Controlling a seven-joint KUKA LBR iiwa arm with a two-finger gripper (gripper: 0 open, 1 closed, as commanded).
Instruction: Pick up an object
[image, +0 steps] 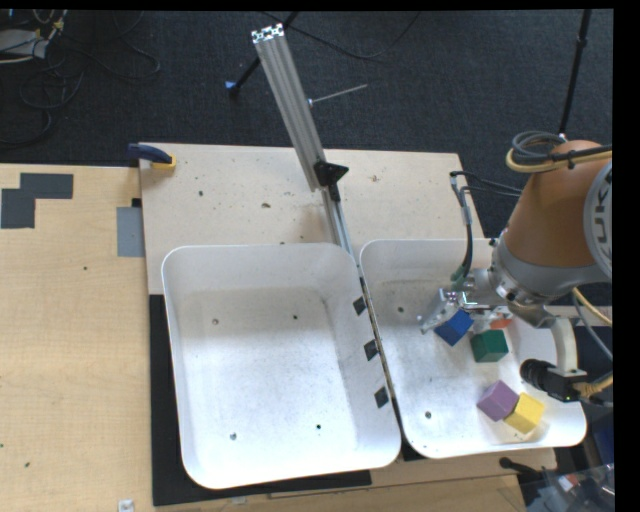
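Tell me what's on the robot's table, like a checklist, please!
Surface: wooden bench bearing two shallow white bins, left bin and right bin, side by side.
Job's things: all in the right bin: blue block, green block, purple block touching yellow block.
Clutter: blue-and-yellow clamp at the bench's far left corner.
Grippers: gripper sits right at the blue block; a grasp can't be confirmed.
Cables: looped cable on the arm; dark cables on the floor.
Surroundings: slanted metal pole, dark carpet, tan panel on the left.
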